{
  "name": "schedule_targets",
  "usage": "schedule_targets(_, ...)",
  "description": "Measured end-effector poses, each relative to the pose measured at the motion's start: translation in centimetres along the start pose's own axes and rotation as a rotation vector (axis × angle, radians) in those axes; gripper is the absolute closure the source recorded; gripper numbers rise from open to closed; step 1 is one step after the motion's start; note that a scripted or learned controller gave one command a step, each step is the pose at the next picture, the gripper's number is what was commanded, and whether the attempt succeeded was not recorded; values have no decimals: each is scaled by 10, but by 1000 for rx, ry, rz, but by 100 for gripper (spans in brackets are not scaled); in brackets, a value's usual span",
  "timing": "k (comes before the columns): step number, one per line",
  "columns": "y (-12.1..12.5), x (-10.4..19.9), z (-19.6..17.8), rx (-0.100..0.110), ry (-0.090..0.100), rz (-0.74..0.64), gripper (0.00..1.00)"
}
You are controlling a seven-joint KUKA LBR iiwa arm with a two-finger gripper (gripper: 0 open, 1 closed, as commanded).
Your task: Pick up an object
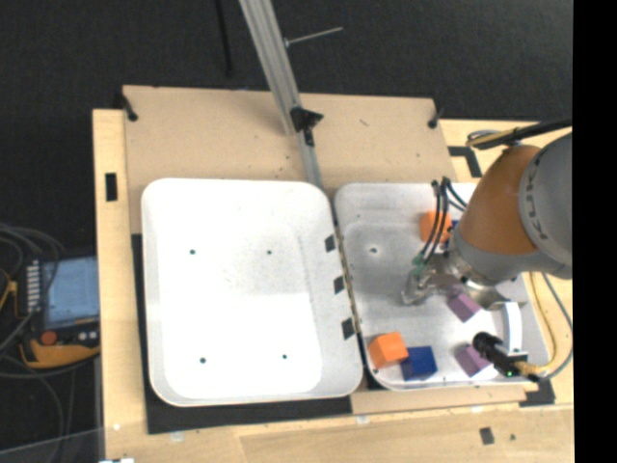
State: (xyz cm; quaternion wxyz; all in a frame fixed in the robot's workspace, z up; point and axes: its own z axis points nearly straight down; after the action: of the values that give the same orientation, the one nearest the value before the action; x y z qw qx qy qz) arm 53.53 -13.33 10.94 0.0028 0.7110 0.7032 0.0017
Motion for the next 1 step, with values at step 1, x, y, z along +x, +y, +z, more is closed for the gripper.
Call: schedule_targets(1,-6,-1,-59,-1,0,-4,100)
